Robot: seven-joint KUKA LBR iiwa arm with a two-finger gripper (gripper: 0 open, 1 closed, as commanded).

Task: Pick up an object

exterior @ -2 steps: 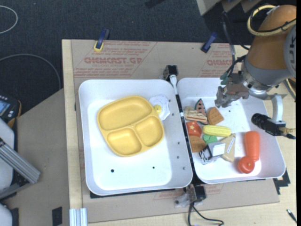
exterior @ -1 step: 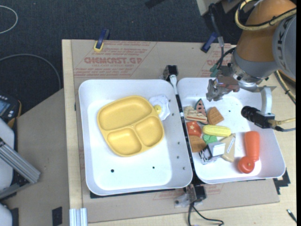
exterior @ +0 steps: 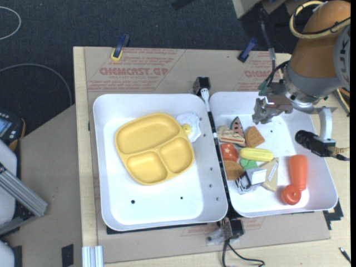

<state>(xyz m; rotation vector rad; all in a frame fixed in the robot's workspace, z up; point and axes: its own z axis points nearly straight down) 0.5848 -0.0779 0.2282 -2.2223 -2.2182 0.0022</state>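
I see bright, even overhead light; the white bins [exterior: 105, 149] glare slightly, shadows soft, focus a bit grainy.

My bench stock: two bins [exterior: 105, 149] of smooth glossy white plastic, a divided yellow tray [exterior: 153, 147] of satin plastic, an orange bottle [exterior: 295, 178] of shiny plastic, a bench top [exterior: 167, 65] of matt brown printed cardboard, and my arm's orange band [exterior: 318, 43], smooth and glossy.

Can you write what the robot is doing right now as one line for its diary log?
task: pick up an object | gripper: over right bin, above toy food pile, holding nothing seen | yellow divided plate: left bin | orange bottle: right bin
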